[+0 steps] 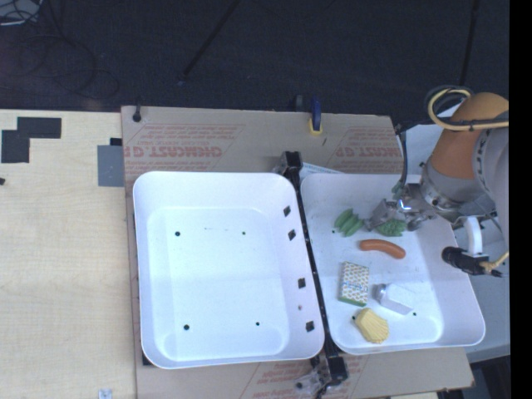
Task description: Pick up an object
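Jaws' state unclear; metal gripper point(391, 214) over leafy green toy point(348, 221), beside smooth orange sausage point(382, 248)

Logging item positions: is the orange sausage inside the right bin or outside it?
Inside. The orange sausage lies flat on the floor of the right bin, between the green items and the checkered block.

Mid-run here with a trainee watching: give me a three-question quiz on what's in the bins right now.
1. True or false: every loose object lies in the right bin.
2. Which object lies nearest the gripper? A) corn cob B) green vegetable C) checkered block
3. Fill in: just below the gripper in the view lies an orange ____.

Key: 1 true; 2 B; 3 sausage.
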Motion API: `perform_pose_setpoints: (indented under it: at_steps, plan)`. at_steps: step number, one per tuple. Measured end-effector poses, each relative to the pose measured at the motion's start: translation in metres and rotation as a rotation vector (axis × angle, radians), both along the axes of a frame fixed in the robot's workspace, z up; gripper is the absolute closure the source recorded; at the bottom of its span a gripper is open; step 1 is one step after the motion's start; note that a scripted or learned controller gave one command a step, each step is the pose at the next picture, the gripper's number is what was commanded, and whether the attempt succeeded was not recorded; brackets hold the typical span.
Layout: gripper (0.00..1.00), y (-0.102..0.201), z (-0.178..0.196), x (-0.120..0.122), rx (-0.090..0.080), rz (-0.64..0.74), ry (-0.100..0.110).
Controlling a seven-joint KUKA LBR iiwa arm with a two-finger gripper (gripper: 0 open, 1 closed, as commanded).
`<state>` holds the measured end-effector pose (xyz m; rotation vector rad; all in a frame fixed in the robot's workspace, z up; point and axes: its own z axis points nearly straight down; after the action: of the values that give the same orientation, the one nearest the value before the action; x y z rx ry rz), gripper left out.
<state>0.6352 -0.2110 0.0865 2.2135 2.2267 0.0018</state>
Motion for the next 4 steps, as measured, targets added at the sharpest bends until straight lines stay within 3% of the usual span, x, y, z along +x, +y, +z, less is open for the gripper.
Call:
perform_pose_setpoints:
  at_steps: [1, 2, 3, 4]
  plan:
    - [0.00, 0.031, 0.001, 0.009, 0.001, -0.004, 0.003]
    - [1.00, 0.030, 0.011, 0.009, 0.000, -0.002, 0.004]
    - [1.00, 0.070, 0.184, 0.010, -0.001, -0.002, -0.008]
    - [1.00, -0.006, 0.158, -0.059, 0.001, -0.011, 0.009]
